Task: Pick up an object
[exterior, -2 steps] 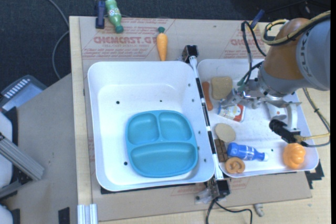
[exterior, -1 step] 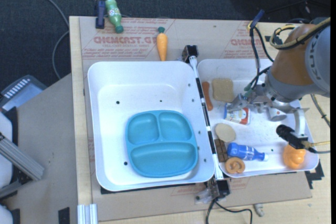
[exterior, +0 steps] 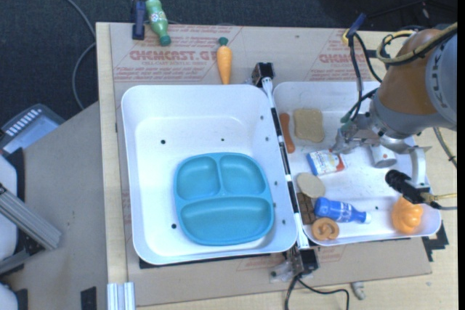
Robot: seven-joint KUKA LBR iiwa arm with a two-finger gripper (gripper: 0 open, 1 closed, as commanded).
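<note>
Right now the big white plastic right bin holds small toys. Near its middle lies a small flat white snack packet: light, thin, slippery; pinch its edges. Just beside it hang the robot's jaws; I cannot tell how open they are.

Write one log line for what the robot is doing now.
task: pick up object | hand: over right bin, above small packet | held: nothing seen

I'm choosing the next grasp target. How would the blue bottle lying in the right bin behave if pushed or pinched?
The blue bottle lies on its side, so a sideways push would probably roll it. It looks like smooth plastic, likely light and slippery. The donut-shaped toy beside it may block rolling.
</note>
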